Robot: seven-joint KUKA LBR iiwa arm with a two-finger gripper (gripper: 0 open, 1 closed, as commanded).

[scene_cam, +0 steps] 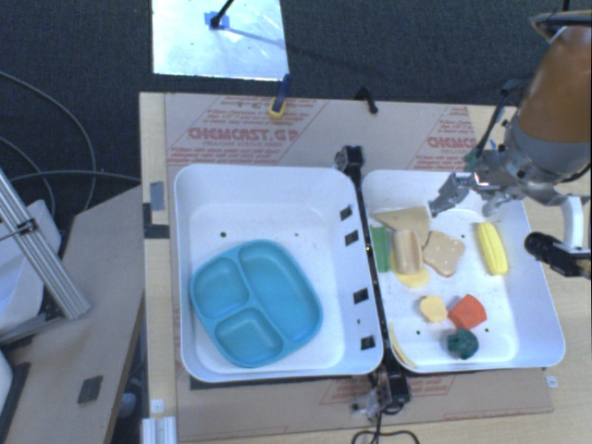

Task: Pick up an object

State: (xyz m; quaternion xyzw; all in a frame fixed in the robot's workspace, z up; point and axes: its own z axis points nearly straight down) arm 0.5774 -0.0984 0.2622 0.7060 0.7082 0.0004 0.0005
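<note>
Open, empty pincer (468, 198) above right bin (541, 340), near corn cob (491, 248).

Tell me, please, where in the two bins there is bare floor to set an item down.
Left bin: bare floor along the far wall and right wall, around the blue tray. Right bin: crowded mid-floor with bread, corn and orange block; a small bare patch lies near the right corner, beyond the green ball.

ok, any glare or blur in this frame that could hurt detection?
Camera view: the shiny silver foil square above the bench glares brightly; the two white plastic bins look near blown-out, with soft shadows; the claw and grey arm are slightly blurred; the blue divided plastic tray reads sharp.
</note>
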